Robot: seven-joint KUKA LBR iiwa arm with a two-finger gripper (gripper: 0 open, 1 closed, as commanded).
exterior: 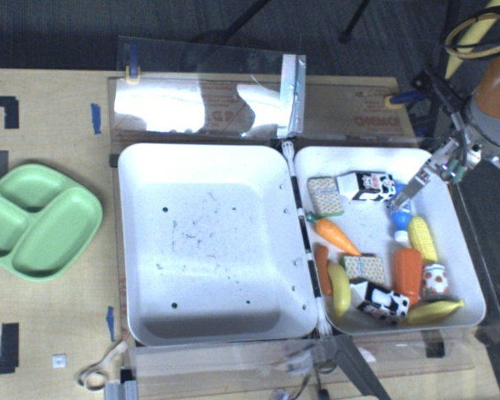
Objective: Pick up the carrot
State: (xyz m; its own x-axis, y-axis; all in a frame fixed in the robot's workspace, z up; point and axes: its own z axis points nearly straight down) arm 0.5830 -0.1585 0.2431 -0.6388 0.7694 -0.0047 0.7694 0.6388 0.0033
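the carrot lies in the right bin, toward its left side, slanted with a green stub at the upper left and its orange taper pointing down to the right. it looks smooth and plastic, like a toy. just above it sits a small square waffle-like block with a speckled tan face, and just below its tip lies a similar speckled block. to the left, along the bin wall, is a narrow orange-red piece, and beside it a yellow banana. a black-and-white patterned box lies near the front edge, and another one lies near the back; any print on them is too small to read. further right are a yellow corn cob, a blue and white bottle, an orange-red cylinder, a small white jar with red marks and a second banana.

the gripper reaches in from the right, its thin tip low over the bin near the blue bottle, well apart from the carrot; whether it is open or closed cannot be told.

the left bin is smooth white plastic with faint scuffs. a green divided plate rests on the wooden bench to the left. reddish lettering on the cardboard behind the bins is unreadable.
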